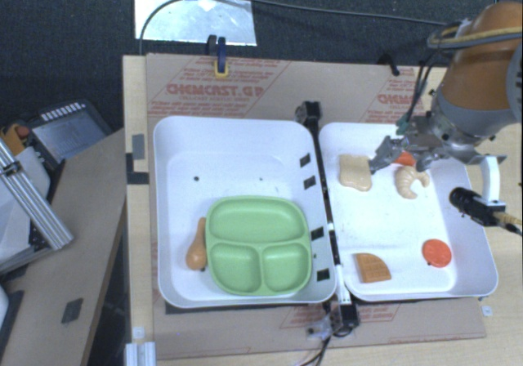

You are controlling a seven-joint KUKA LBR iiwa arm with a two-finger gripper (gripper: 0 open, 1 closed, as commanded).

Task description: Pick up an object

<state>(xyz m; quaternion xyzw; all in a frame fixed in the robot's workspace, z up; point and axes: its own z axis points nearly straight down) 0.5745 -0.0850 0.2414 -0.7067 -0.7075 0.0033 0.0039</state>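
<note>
A green tray (257, 244) fills the left bin's (176, 140) near half, while the gripper (404, 157), fingers spread apart and holding nothing, hovers over the right bin's (478, 274) far edge by a curled shrimp (409, 182).

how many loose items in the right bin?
4 visible: beige piece upper left, pale curved piece by the gripper, orange disc lower right, tan wedge front. The arm may hide more.

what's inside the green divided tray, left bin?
Nothing visible in the green three-compartment plastic tray; all three wells look bare. A tan drumstick-shaped toy lies beside its left edge, outside it. The bin floor under the tray is covered, so anything beneath can't be seen.
</note>
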